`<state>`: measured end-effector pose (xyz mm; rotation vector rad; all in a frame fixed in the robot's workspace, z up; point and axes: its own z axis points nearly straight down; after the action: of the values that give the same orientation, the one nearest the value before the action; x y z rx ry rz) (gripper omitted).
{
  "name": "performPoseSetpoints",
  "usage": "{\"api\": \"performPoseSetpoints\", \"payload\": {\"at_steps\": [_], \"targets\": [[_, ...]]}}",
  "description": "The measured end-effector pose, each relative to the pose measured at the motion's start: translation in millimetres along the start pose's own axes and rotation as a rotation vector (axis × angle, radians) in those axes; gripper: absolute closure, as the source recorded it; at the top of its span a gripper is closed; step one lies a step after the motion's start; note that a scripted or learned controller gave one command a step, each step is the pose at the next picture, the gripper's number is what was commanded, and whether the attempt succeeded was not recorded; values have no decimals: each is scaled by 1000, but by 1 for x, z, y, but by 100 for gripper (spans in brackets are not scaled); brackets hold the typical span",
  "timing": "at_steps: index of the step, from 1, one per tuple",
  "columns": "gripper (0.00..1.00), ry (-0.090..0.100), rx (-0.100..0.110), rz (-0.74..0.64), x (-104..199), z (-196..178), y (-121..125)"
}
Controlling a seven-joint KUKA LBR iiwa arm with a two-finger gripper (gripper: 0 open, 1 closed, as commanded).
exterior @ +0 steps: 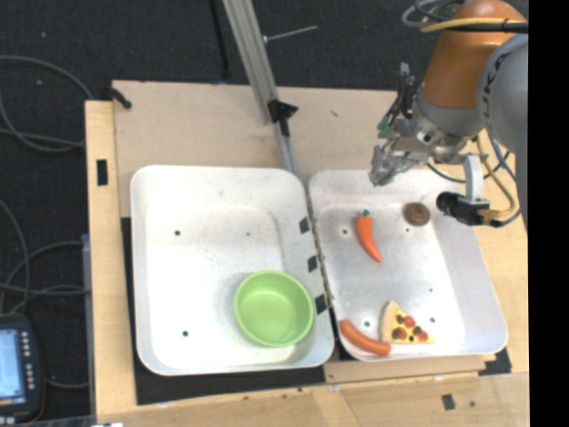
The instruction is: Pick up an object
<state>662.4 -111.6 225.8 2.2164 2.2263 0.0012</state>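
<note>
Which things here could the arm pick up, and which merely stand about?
Candidates to pick:
carrot
brown round piece
pizza slice
sausage
green bowl

Standing about:
left bin
right bin
metal pole
cables

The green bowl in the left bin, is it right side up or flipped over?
Right side up. The green bowl shows its open hollow and rim toward the camera, resting on the left bin's floor, nothing inside.
</note>
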Motion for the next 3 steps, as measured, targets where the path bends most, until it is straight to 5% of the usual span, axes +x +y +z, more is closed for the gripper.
{"api": "performPoseSetpoints", "payload": {"at_steps": [3], "targets": [[100, 3, 0, -4, 141, -21, -80]]}}
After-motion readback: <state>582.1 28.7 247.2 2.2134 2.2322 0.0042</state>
